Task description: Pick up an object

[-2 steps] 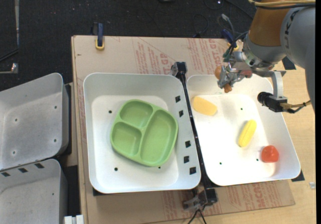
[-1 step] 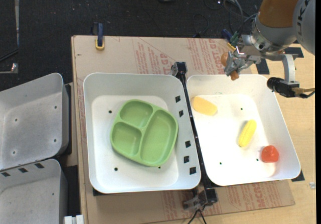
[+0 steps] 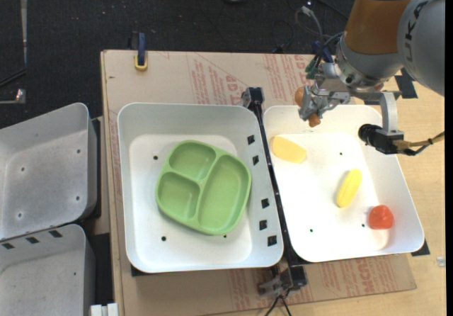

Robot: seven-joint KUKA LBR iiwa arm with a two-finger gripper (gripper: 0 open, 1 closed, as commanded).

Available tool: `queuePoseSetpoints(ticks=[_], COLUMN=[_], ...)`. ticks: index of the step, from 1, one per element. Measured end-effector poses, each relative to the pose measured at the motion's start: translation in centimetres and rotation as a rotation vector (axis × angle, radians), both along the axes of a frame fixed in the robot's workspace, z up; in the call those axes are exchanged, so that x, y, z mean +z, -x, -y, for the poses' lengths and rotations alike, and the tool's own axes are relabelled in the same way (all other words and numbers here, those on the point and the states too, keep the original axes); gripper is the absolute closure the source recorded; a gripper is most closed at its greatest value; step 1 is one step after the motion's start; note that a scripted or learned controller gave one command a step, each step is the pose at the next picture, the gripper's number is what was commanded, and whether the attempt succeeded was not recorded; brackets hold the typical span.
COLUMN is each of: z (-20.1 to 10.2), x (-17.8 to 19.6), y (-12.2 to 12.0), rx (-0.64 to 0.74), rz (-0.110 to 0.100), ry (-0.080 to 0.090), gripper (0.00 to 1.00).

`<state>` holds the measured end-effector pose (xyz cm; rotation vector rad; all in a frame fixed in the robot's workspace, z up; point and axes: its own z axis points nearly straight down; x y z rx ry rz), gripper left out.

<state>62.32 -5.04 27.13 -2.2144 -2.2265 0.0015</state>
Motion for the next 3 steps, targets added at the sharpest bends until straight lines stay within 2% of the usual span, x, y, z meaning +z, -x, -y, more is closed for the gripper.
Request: queuePoseSetpoints(ticks=[1, 3], z=[-5.0, -13.3], x=[0.0, -3.0], y=[2.5, 5.9], rx=[-0.001, -0.001], rz=[0.000, 0.000], ry=[0.001, 0.001], gripper=[1.00, 1.00])
